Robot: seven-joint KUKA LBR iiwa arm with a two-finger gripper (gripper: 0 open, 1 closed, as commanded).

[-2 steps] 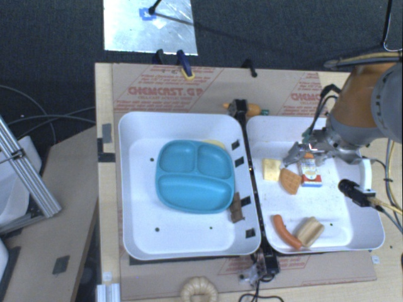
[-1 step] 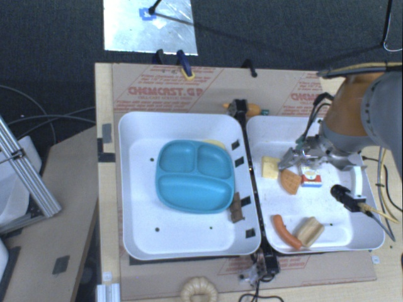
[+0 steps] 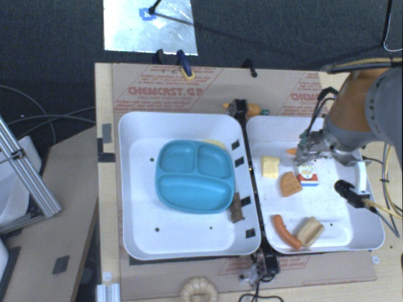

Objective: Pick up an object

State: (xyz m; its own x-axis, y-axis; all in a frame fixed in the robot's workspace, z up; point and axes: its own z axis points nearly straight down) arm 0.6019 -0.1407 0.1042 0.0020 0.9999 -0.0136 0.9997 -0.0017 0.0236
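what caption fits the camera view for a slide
KUKA arm's gripper hovers over toy food in the right bin, above a small red-and-white item; blue divided plate fills the left bin.

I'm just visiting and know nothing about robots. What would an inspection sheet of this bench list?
Surface: brown board bearing left white bin and right white bin.
Job's things: yellow cheese block, tan bread slice, red sausage, beige bread roll, small red-and-white packet, all in the right bin.
Clutter: blue divided plate in the left bin.
Grippers: gripper over the packet.
Cables: black cable at left.
Surroundings: dark carpet, silver sheet.
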